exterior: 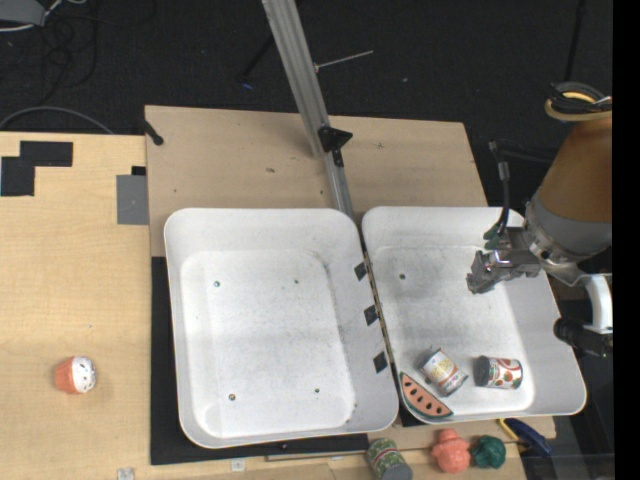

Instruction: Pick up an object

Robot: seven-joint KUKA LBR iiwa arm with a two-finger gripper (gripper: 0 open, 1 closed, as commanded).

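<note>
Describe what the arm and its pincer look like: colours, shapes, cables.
The arm comes in from the right as a thick rounded body with a wide orange band over a grey section. At its end sits a small, dark grey metal pincer of blocky parts. A thin dark cable rises from near the pincer. A yellow and black ring tops the orange band.

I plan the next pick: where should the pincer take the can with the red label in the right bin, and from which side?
Grip the can with the red label across its round body, coming from above. It lies on its side, dark end facing left, apart from the other can, so both long sides look free.
</note>
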